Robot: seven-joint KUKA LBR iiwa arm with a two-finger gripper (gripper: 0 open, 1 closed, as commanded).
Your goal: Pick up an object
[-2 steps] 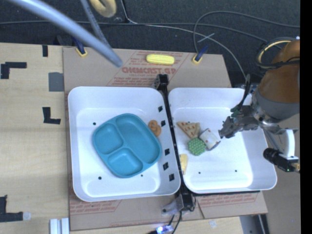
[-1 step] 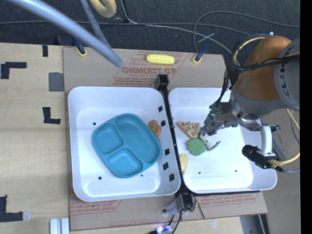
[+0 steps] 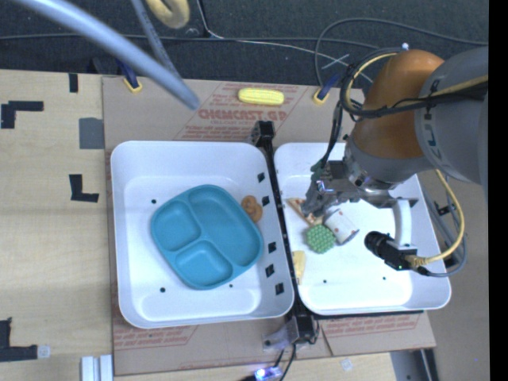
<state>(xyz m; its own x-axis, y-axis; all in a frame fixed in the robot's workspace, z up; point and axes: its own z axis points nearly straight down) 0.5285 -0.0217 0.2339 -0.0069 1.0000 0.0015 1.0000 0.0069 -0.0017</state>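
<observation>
My gripper [image 3: 322, 203] hangs low over the left part of the right bin [image 3: 373, 292], under the orange-banded wrist. Just below it lie a round green object [image 3: 321, 239] and a small white and brown piece [image 3: 344, 228]. A tan piece [image 3: 295, 207] rests to the gripper's left, near the bin's wall. A yellow piece [image 3: 298, 265] lies at the bin's left edge, lower down. The arm's body hides the bin's upper right part.
The left bin [image 3: 135, 292] holds a blue divided plate [image 3: 208, 235] and a small brown object [image 3: 252, 206] by the dividing wall. A yellow item [image 3: 260, 96] lies on the cardboard behind the bins. A black cabled part [image 3: 389, 249] hangs off the arm over the right bin.
</observation>
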